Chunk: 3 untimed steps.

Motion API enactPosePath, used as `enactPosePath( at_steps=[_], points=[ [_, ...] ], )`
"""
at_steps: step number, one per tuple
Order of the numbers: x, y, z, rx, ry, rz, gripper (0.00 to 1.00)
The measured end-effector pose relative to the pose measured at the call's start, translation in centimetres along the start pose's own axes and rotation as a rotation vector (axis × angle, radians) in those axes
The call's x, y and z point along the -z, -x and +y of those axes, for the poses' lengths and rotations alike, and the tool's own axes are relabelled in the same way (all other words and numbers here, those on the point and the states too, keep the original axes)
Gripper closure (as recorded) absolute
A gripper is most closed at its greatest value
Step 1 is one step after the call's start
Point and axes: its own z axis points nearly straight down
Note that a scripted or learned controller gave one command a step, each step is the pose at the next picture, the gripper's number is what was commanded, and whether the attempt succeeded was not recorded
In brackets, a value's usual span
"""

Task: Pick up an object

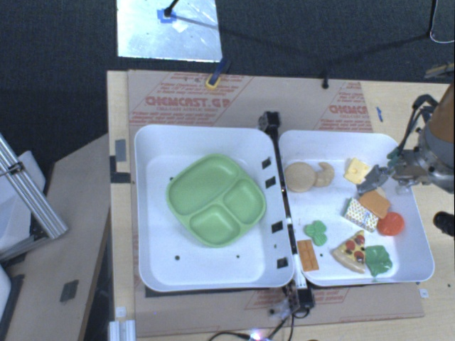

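Observation:
The right bin (419, 258) holds several toy foods. Among them are a round tan cookie (299, 177), a smaller cookie piece (325, 174), a yellow cheese wedge (356, 170), an orange-brown block (375, 204), a patterned white block (360, 215), a red tomato (390, 224), a pizza slice (350, 251), green broccoli (315, 232), a green leafy piece (379, 259) and an orange cracker (307, 255). My gripper (372, 182) comes in from the right. It hangs low over the bin between the cheese wedge and the orange-brown block, with nothing visibly in it.
The left bin (153, 261) holds a green divided plate (215, 199). A black divider with clips (279, 190) runs between the bins. Cardboard lies under both bins. A metal sheet (168, 20) sits beyond the bench and a cable runs across the dark floor.

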Motion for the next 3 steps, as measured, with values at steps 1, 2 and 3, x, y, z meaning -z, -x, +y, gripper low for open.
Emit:
enactPosePath(
  at_steps=[1, 2, 3],
  points=[
    [0.5, 0.0, 0.2, 0.002, 0.010, -0.002, 0.00],
    [-3.8, 0.4, 0.5, 0.000, 0.007, -0.002, 0.00],
    [-8.9, -0.3, -0.3, 0.000, 0.005, -0.001, 0.00]
  ],
)
